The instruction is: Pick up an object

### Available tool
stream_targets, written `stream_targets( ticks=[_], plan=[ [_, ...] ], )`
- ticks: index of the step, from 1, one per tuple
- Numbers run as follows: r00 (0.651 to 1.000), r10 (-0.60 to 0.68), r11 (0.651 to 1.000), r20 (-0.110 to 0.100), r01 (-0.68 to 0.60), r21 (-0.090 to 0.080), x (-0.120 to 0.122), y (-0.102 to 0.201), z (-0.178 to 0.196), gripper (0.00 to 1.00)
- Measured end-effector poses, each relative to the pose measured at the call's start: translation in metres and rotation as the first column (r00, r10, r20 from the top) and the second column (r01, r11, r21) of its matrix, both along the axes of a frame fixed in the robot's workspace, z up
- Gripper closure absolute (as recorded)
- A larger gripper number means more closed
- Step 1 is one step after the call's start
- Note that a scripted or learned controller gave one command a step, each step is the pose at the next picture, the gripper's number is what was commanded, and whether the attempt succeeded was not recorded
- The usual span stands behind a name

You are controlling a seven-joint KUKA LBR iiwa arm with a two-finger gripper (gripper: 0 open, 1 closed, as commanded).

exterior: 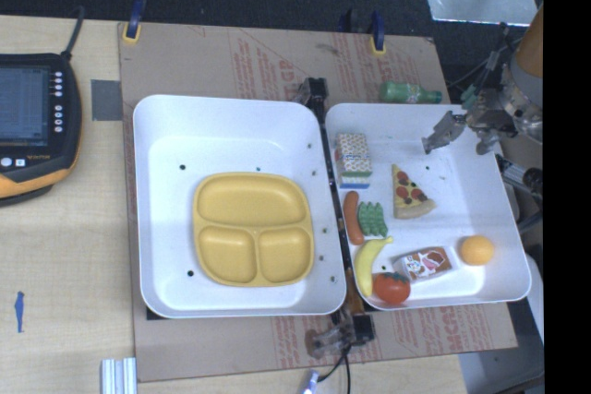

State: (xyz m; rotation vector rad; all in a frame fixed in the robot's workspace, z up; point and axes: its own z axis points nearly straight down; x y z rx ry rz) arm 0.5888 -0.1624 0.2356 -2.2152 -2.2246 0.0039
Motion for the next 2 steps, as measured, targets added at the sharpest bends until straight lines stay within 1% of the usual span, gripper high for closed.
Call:
stream_targets(
  ticks=[1,2],
  plan=[
    [1.000,0.001,1.000,-0.001,-0.001,0.000,-0.017,-0.001,-0.145,0.00],
    [1.000,0.002,1.000,0.001,-0.002,-0.001,0.021,0.017,-0.143,0.00]
  ],
)
